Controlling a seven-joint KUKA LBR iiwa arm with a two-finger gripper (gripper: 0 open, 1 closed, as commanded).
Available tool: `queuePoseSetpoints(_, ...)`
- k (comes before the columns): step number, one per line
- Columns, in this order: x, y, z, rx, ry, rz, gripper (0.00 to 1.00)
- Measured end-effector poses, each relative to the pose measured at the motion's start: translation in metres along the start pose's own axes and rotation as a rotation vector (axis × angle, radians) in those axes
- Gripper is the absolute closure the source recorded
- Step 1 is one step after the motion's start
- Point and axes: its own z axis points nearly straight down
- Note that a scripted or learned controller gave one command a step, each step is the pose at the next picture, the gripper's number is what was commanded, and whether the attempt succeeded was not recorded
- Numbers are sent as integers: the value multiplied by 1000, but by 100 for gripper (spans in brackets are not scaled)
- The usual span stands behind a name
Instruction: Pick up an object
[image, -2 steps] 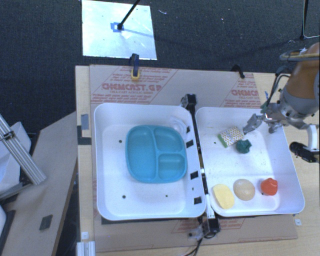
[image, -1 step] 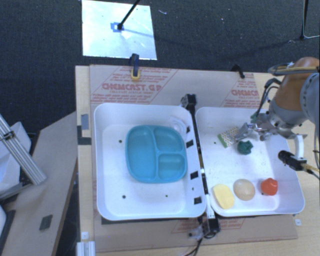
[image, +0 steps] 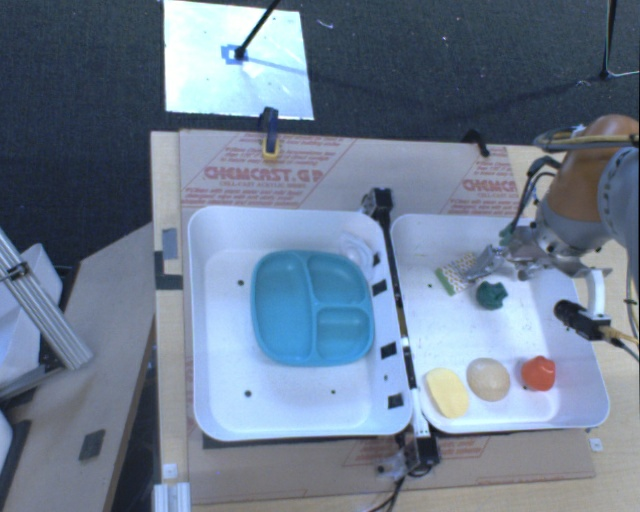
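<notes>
My bench (image: 168, 300) holds two white bins so things stay put. The blue tray (image: 310, 306) fills the left bin (image: 215, 390). My gripper (image: 497, 260) hangs over the right bin's (image: 590, 400) far edge, touching a checked packet (image: 458, 273); the green toy (image: 490, 294) sits beside it.

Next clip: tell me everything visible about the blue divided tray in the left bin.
The blue divided tray is a rounded-square plate of smooth, plastic-looking turquoise, with three compartments: one large on its left, two smaller on its right. All three look bare. It lies flat, slightly rotated, near the middle of the left white bin, on the bin's floor. A small clear, hard-to-identify item sits by its upper right corner; contact is unclear.
</notes>
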Motion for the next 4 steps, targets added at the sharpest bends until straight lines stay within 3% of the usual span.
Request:
queuePoseSetpoints(1,2,3,-14,-11,2,-2,100)
queuePoseSetpoints(2,-1,9,-59,-1,-1,-1,100)
queuePoseSetpoints(4,2,24,-168,-4,-2,-3,100)
